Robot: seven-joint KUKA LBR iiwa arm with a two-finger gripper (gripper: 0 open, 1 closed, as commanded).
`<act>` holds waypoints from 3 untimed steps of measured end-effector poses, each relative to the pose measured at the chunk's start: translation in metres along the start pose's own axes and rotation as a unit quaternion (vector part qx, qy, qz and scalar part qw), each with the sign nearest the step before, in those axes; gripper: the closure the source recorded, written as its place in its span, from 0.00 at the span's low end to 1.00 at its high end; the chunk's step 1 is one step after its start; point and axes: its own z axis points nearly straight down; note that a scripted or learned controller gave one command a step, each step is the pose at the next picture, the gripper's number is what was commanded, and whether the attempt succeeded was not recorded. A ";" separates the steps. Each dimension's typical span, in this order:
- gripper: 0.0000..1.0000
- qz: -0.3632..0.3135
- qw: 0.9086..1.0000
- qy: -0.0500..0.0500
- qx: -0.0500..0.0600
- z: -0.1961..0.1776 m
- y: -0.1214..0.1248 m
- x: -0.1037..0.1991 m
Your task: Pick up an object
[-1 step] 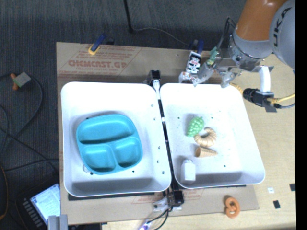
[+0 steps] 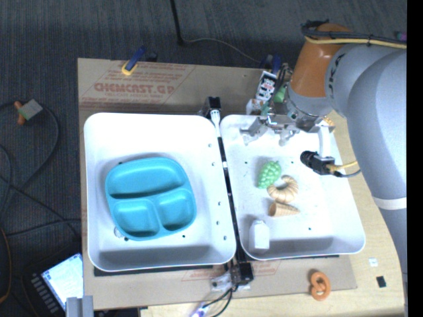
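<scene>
While the gripper [image 2: 269, 129] hangs over the far end of the right bin [image 2: 344, 223], with its two fingers spread apart and nothing between them, everything it could pick lies on the near side of it, toward the camera. Closest is the green grape bunch [image 2: 269, 173], almost straight below the gripper in the camera view and a touch toward the bin's middle; its long axis runs roughly from the gripper toward the near rim. Just beyond it, touching or nearly touching, sits the croissant [image 2: 284, 188], curved and lying crosswise, and next to that the cone-shaped pastry [image 2: 284, 209], whose long axis runs across the bin. Farthest from the gripper, close to the near rim, stands a small white block [image 2: 259, 234], which is hard to read against the white floor.

My judgement is that the grapes are the easiest target: a short move toward the near rim, then straight down. The croissant crowding their far side could be nudged by a finger.

Room is otherwise good. The bin floor around the group is bare, and the wall shared with the left bin [image 2: 99, 177], which holds a blue divided tray [image 2: 151, 198], is well off to the gripper's side. Both bins rest on a brown board surface [image 2: 132, 88].
</scene>
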 end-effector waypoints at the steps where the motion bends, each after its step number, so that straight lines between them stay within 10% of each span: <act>1: 0.00 0.000 1.000 -0.001 -0.006 0.034 -0.032 0.002; 2: 0.00 0.000 1.000 0.000 -0.001 0.019 -0.098 -0.007; 3: 1.00 0.001 1.000 0.000 -0.001 0.010 -0.098 -0.007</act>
